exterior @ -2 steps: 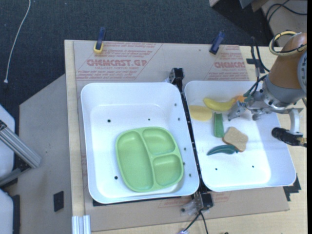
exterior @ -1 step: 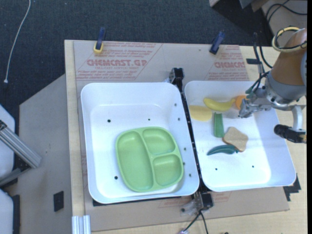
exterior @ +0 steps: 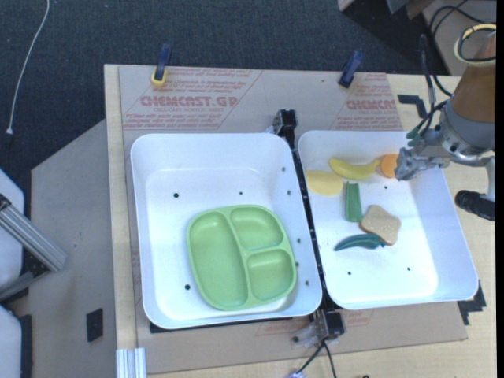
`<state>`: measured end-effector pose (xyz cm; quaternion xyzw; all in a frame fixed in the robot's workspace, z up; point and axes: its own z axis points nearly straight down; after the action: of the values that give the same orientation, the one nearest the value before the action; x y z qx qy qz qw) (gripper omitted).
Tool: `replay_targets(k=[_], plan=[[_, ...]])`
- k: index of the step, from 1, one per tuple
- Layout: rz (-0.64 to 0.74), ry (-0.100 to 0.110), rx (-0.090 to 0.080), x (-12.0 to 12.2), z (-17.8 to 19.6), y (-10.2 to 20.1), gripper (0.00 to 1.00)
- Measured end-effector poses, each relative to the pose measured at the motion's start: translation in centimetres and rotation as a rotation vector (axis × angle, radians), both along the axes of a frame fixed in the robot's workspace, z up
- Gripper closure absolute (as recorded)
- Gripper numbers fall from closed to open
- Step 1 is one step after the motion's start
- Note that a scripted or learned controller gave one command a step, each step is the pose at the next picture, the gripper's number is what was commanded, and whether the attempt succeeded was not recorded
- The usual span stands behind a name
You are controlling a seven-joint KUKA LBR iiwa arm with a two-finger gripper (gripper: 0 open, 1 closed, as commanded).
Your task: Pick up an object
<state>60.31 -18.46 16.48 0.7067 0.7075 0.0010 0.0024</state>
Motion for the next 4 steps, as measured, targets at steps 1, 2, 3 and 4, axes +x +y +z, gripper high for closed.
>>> replay_targets(k=[1, 2, 3, 4], plan=[[0.0, -0.003, -0.001, 0.1, 5.4, 0.0, 1.0], [0.003, 0.008, 0.005, -1.4, 4.6, 5.6, 1.0], [0.004, 0.008, 0.005, -3.1, 5.9, 10.6, 1.0], [0.004, 0.008, 0.005, -4.4, 6.9, 15.7, 1.0]])
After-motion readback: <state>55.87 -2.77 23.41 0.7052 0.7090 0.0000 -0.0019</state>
